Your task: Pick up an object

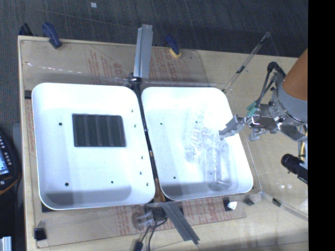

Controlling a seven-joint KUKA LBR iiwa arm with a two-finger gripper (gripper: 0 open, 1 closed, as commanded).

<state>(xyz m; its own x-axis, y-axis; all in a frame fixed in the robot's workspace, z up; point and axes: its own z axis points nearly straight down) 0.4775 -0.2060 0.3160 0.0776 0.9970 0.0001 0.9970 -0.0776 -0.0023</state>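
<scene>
In the right bin (157,156) lie clear plastic objects (207,150), pale and hard to make out against the white. The gripper (230,128) hangs over this bin's right rim at centre right; its fingers are too small and blurred, so I cannot tell its opening or hold.

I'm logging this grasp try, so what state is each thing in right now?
Two-finger metal gripper: at the right bin's right rim, nothing seen between its fingers.
Clear plastic bottle-like object: lying on its side in the right white bin, not lifted.
Dark grey ribbed rectangular block: lying flat in the left white bin, untouched.
</scene>
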